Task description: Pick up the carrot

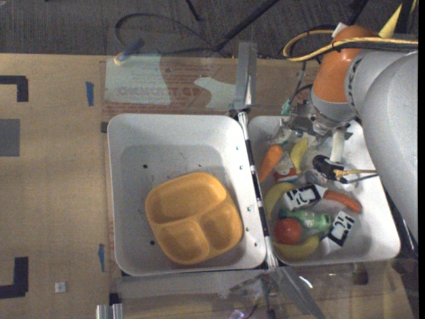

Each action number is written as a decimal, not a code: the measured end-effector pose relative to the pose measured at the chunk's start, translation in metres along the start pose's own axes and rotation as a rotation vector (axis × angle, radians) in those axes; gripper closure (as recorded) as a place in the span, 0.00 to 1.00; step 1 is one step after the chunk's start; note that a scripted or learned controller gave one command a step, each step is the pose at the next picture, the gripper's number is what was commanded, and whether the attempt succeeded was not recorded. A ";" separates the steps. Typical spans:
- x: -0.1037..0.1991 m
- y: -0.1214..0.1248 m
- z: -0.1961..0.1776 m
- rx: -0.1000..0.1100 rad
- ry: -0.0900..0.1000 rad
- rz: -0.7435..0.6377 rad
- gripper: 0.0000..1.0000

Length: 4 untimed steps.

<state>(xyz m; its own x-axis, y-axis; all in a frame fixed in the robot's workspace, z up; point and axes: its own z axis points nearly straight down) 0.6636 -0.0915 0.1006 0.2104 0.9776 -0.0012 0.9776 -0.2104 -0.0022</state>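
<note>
**Ana:** Gripper [312, 126] first: where was it in the overhead camera view?

**Ben:** It hung over the far end of the right bin [382, 234], under the orange band of the arm [392, 111]. Whether it was open or closed, I could not tell; the wrist hid that part, and I saw nothing held in it.

**Ana:** And the carrot?

**Ben:** The carrot [270, 162] lay in the right bin against its left wall, slanted, just beside the gripper and a little nearer the camera.

**Ana:** What else was in that bin?

**Ben:** A crowded heap. A tomato [288, 230] sat on a banana [299, 248] at the near end, with a green thing [317, 220] next to it. A second orange-red piece [342, 201] lay toward the right wall, and a yellow piece [300, 153] sat beside the carrot. Two black-and-white tags [305, 196] lay among them.

**Ana:** The left bin?

**Ben:** The left bin [133, 138] held one yellow divided tray [193, 217], toward its near right corner.
</note>
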 end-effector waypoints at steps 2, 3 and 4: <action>0.048 -0.041 -0.102 -0.005 0.001 -0.062 1.00; 0.085 -0.097 -0.119 0.000 0.001 -0.127 1.00; 0.147 -0.062 -0.140 -0.003 0.002 -0.106 1.00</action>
<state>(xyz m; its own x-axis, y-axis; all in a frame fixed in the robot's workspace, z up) 0.6347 0.0656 0.2411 0.1054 0.9944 0.0006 0.9944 -0.1054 0.0011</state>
